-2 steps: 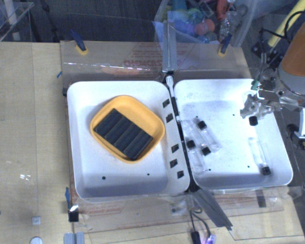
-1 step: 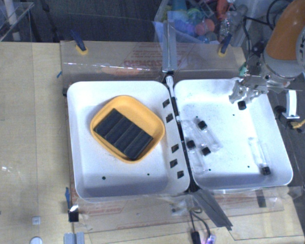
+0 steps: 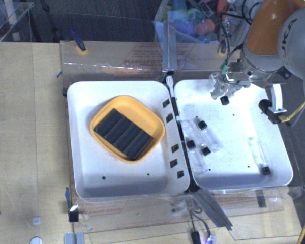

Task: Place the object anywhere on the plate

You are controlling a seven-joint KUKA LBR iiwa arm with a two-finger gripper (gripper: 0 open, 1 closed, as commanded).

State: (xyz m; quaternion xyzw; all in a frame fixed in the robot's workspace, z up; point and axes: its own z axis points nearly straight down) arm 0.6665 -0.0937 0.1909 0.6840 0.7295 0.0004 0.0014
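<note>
One block point(image 3: 123, 132) lies flat on the plate point(image 3: 142, 108), mid left bin point(image 3: 91, 187). The gripper point(image 3: 223, 91) hangs near the right bin's point(image 3: 244, 136) far edge, and whether it is parted or closed cannot be told. It should probably lift straight up, clear of the plate.

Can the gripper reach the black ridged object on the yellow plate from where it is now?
Probably yes. The gripper hangs over the right bin, and the black ridged object lies uncovered on the yellow plate; only the low divider between the bins lies between.

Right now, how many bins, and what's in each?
2. Left bin holds a yellow plate with a dark ridged object on it. Right bin has the gripper above it.
</note>
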